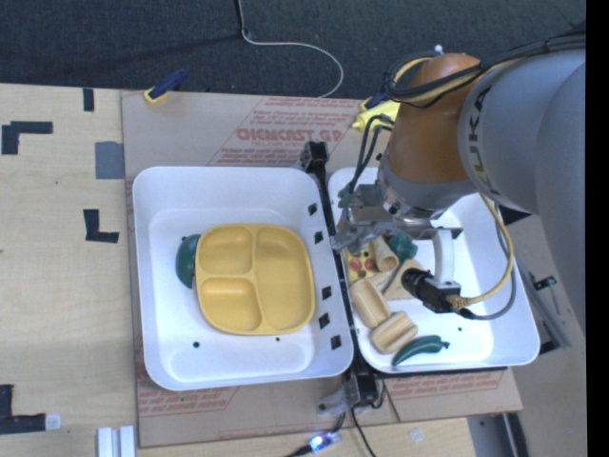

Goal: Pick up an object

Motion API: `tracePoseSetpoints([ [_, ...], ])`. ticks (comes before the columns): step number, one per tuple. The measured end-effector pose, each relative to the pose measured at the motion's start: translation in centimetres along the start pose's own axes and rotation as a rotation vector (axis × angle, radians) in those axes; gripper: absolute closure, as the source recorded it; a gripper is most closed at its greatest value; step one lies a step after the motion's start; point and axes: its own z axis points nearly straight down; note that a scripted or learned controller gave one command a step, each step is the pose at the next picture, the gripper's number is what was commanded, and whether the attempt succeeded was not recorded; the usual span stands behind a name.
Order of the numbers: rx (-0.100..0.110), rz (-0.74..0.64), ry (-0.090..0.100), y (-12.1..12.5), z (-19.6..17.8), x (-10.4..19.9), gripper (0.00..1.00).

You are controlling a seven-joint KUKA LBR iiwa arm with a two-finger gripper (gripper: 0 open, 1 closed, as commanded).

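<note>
My gripper (365, 239) hangs low over the left part of the right bin (495, 336), just inside the divider between the two bins. Right under and beside it lie a small red and yellow piece (359, 266), a tan cylinder (385, 254) and a dark teal object (402, 246). Nearer the front are two tan bread-like pieces (369, 300) (393, 332) and a green curved object (419, 348). The wrist and arm hide what is directly under the gripper, and nothing shows as held.
The left bin (162, 198) holds a yellow divided plate (255, 277) with a dark teal object (186, 260) tucked at its left edge. A black connector with a yellow cable (428, 290) hangs over the right bin. The big grey arm covers the right bin's back.
</note>
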Motion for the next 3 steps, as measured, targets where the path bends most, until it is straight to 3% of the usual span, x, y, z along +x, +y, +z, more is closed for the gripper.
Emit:
tracePoseSetpoints([
  [1,0.000,0.000,-0.001,-2.7,0.7,4.6,1.00],
  [2,-0.004,0.001,0.000,-4.0,-1.6,7.4,1.00],
  [3,-0.001,0.003,-0.001,-4.9,-1.5,7.8,1.00],
])
